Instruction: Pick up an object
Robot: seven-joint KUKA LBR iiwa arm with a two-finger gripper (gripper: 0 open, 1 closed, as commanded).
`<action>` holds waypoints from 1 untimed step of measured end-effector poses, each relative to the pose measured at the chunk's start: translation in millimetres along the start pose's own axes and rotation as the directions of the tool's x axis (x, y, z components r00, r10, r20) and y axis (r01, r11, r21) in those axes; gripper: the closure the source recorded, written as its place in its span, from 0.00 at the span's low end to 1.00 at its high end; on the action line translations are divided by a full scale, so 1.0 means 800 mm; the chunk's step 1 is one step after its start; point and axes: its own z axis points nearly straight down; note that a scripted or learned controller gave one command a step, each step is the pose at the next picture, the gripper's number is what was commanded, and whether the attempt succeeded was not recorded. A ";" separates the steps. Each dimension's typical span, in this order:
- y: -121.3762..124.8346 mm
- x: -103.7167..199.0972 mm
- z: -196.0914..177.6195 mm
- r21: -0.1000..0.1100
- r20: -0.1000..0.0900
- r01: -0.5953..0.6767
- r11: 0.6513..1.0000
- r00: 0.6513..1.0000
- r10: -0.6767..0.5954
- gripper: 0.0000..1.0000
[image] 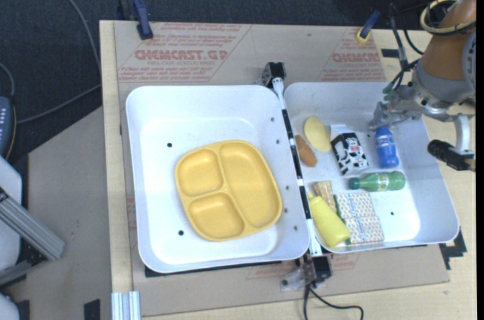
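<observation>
The right bin (427, 216) holds several small objects: a blue bottle (386, 149), a green bottle (376, 181) lying on its side, a black-and-white carton (349, 152), a yellow lemon-shaped piece (318, 134), a brown piece (305, 152), a yellow bottle (329, 221) and a patterned packet (359, 218). My gripper (384, 116) hangs at the bin's far right part, just above the cap end of the blue bottle. I cannot see anything held in it. The grey arm with its orange band (446, 46) comes in from the right.
The left bin (151, 129) holds a yellow divided plate (227, 190). A black clamp (274, 73) sits where the two bins meet at the back. Blue clips (141, 17) pin the cardboard-covered bench. A black part of the arm (451, 155) overhangs the right bin's right rim.
</observation>
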 end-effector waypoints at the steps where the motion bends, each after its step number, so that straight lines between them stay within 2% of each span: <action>1: 0.021 0.060 0.013 0.000 0.001 -0.002 1.000 1.000 0.002 1.00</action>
